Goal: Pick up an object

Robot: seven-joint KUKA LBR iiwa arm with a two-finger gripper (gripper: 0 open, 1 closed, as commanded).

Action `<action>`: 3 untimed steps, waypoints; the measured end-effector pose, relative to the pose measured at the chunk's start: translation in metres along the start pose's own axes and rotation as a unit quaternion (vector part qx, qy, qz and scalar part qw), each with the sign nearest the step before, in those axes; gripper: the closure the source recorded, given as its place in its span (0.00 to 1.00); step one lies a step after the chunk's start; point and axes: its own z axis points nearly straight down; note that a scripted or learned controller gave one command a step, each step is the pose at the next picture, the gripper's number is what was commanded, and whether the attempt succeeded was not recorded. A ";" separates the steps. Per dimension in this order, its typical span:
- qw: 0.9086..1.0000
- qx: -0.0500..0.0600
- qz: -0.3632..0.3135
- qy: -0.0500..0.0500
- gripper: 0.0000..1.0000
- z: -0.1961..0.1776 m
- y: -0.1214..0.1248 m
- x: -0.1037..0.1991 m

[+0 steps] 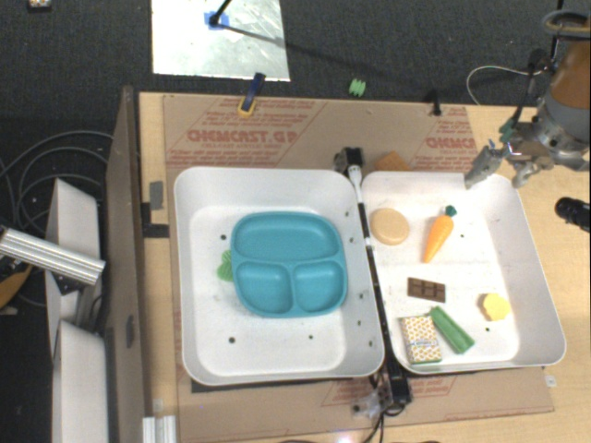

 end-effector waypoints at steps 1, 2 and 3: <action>1.000 0.003 -0.002 0.002 0.00 0.109 0.008 0.030; 1.000 0.003 0.000 0.001 0.00 0.151 -0.025 0.055; 1.000 -0.001 0.000 0.000 1.00 0.138 -0.022 0.053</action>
